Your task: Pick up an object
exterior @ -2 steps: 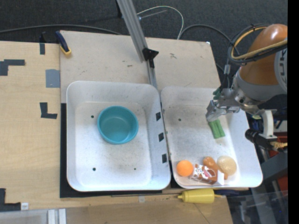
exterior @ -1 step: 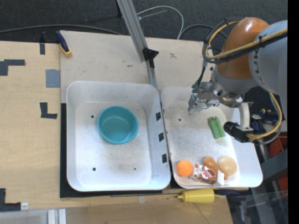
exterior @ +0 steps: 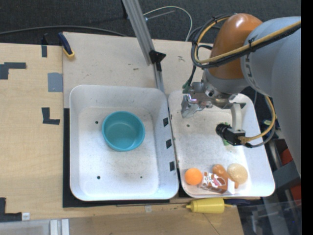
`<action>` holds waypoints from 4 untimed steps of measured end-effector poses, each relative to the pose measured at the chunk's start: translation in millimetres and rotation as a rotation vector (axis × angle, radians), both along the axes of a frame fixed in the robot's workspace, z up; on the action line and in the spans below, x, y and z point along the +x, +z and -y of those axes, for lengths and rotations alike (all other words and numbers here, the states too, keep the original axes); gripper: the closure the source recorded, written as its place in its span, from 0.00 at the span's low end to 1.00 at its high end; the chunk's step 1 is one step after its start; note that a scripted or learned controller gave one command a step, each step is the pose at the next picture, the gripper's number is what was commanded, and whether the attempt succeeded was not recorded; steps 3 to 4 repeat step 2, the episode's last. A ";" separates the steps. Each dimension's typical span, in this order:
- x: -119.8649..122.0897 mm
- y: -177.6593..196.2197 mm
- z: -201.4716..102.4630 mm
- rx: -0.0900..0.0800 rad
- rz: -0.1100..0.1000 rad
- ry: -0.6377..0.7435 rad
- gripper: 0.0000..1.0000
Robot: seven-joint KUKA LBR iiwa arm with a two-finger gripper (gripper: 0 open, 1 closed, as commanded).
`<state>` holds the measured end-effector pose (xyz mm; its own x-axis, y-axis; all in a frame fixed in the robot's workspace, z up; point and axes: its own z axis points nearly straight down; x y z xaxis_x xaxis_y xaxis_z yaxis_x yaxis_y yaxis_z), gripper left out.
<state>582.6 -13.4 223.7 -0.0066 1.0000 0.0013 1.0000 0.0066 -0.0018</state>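
Note:
My gripper (exterior: 188,110) hangs over the upper left corner of the right bin (exterior: 205,141), with nothing visible between its fingers. An orange ball (exterior: 193,176), a red and white packet (exterior: 213,181), a small orange piece (exterior: 219,170) and a pale tan round object (exterior: 237,172) lie together at the near end of the right bin, well below the gripper. A teal bowl (exterior: 123,130) sits upright in the left bin (exterior: 88,180).
A yellow bottle (exterior: 208,205) lies on the bench just in front of the right bin. A metal pole (exterior: 142,31) slants across the back. A black fitting with a green tip (exterior: 230,133) sits at the right bin's right side. The grey arm fills the upper right.

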 end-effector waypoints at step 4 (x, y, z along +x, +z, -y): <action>47.5 -0.2 -85.0 -0.001 0.000 -0.001 1.00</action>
